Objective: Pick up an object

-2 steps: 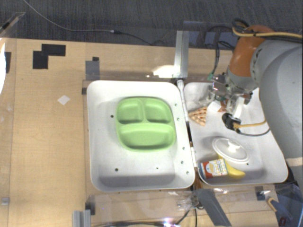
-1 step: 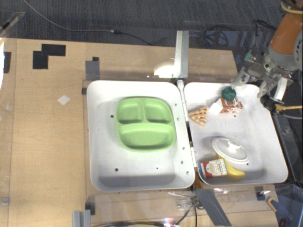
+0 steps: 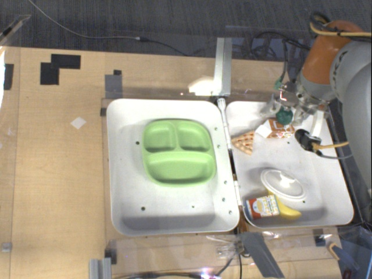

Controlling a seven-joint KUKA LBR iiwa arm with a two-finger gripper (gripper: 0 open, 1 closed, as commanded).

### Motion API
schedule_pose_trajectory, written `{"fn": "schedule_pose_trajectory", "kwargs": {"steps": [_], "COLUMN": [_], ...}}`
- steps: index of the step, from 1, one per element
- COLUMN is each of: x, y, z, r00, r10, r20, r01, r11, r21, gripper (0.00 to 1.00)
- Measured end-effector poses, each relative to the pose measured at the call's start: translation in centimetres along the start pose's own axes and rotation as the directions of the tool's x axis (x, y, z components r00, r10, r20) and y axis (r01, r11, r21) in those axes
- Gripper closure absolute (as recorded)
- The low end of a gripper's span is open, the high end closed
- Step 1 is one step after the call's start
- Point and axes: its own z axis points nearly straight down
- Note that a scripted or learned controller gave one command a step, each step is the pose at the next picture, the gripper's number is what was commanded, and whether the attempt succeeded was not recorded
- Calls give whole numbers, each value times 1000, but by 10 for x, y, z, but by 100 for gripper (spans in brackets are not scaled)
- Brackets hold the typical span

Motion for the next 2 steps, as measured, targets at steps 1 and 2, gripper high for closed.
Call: {"fn": "schedule_pose_trajectory", "kwargs": {"steps": [1,2], "x": [3,-9], "y": [-18,-5], "z": [6,30], "r00": [988,979], "r10": [-156,-203], "r20": [8,-5], "r01": [156,203], "r11": [987,979], "r21": [-26,22], "gripper": [0,0]}}
